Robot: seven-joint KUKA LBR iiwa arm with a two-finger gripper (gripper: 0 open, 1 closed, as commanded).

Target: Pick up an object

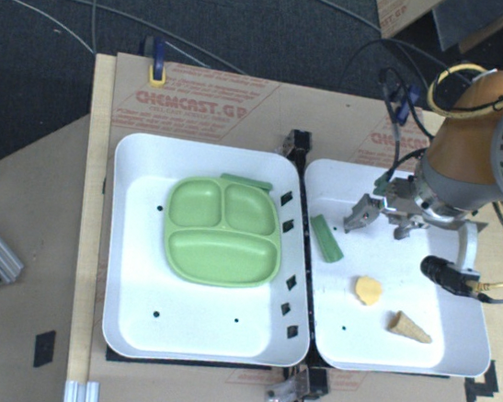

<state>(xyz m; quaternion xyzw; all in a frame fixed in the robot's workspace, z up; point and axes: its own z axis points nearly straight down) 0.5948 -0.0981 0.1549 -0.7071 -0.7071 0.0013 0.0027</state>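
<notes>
The pincer (pixel 381 217) hangs open and grips nothing, above the back part of the right bin (pixel 452 358), with its two fingers spread apart. In that bin a green stick (pixel 326 238) lies near the left wall, just left of and below the pincer, while a round yellow piece (pixel 368 291) and a tan wedge (pixel 411 327) lie nearer the front. A green divided plate (pixel 223 233) sits in the left bin (pixel 125 308) on the tabletop (pixel 201 95).

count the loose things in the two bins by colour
green: 2, the divided plate in the left bin and the small block in the right bin
yellow: 1, the round piece
tan: 1, the wedge
total: 4
</notes>
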